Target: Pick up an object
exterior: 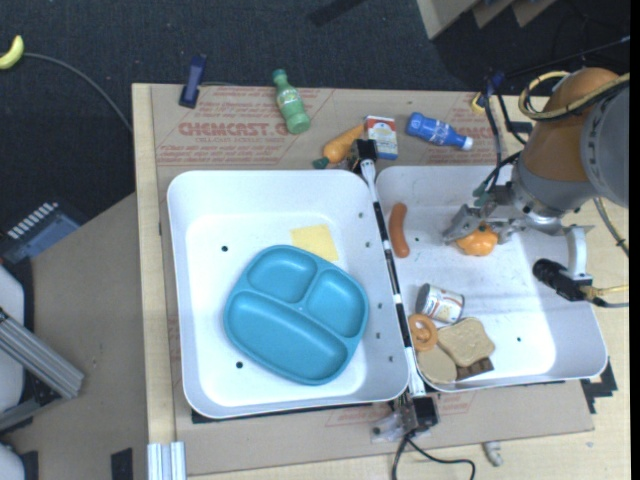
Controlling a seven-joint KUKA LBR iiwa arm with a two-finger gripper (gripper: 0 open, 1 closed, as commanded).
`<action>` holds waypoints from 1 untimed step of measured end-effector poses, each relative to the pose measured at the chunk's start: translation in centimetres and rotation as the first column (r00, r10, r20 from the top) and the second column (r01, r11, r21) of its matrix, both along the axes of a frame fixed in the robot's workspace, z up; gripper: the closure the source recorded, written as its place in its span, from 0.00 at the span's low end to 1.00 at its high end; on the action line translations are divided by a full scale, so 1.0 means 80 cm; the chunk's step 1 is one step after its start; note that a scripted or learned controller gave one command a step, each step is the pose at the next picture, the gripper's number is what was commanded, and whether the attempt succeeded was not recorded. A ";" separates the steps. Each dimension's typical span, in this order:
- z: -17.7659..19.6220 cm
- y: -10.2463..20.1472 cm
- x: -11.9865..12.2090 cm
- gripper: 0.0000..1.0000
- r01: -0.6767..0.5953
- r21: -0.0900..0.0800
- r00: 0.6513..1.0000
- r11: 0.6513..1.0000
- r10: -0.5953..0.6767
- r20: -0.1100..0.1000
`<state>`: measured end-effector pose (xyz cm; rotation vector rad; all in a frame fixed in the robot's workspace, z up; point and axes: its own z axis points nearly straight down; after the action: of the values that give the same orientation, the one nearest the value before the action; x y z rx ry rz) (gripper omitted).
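Stage: I am down in the right bin [560,363], my jaws [481,230] set low over an orange toy [479,242] near the bin's back half.
Jaws: narrow, and they seem to close around the orange toy; I judge the grip is made or nearly made, but I cannot be sure it is firm.
Done: the reach and the descent, by the look of it.
Left: the lift; the orange toy is not raised clear of the bin floor.
Bins: 2, side by side on the tabletop [250,118].
Left bin [190,298]: 1 blue divided plate [296,312], 1 yellow slice [316,240].
Right bin contents: 1 orange toy, 1 sausage [399,228], 1 small can [440,303], 1 bread slice [466,344], 1 orange ring piece [421,332].
Tabletop behind the bins: 1 green bottle [291,102], 1 blue bottle [439,131], 1 carrot [342,145], 1 small carton [381,137], 1 dark blue piece [192,81].
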<state>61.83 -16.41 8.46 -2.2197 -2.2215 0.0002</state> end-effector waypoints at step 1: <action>0.013 0.000 0.001 1.00 0.000 -0.001 1.000 1.000 0.000 0.002</action>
<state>61.88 -16.43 9.49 -2.2218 -2.2225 -0.0014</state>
